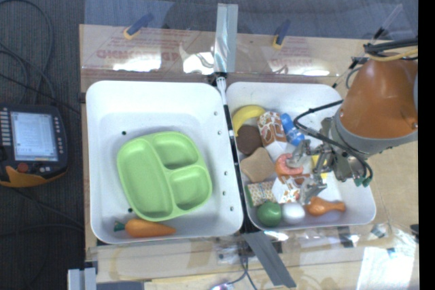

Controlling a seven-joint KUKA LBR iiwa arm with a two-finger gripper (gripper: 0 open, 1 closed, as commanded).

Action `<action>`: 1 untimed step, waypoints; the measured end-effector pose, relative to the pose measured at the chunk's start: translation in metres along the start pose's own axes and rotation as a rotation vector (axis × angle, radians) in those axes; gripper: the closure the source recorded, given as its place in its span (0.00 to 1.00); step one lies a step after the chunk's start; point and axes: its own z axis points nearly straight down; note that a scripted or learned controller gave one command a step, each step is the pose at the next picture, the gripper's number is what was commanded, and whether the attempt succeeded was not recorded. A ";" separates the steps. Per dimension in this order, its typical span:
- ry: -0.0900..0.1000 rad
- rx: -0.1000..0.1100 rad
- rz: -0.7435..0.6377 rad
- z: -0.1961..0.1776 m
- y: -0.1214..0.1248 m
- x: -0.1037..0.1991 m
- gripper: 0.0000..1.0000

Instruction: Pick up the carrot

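The carrot (144, 229), orange with a dark green stub at its left end, lies flat along the front wall of the left bin (102, 112), just below the green divided plate (165, 175). My gripper (307, 172) hangs over the right bin (319, 93), far to the right of the carrot, above a heap of small items. It is open, with one finger (300, 155) toward the back and the other toward the front, and I see nothing held between them. The orange wrist dome hides the bin's right wall.
The right bin holds a yellow banana (248, 113), a brown round item (249, 139), printed packets, a green ball (269, 213), a white egg (293, 212) and an orange drumstick-shaped toy (325, 206). A metal divider post (226, 37) stands between the bins. A teach pendant (30, 142) lies at far left.
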 end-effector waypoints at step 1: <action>-0.018 0.002 0.009 -0.070 0.080 -0.041 1.00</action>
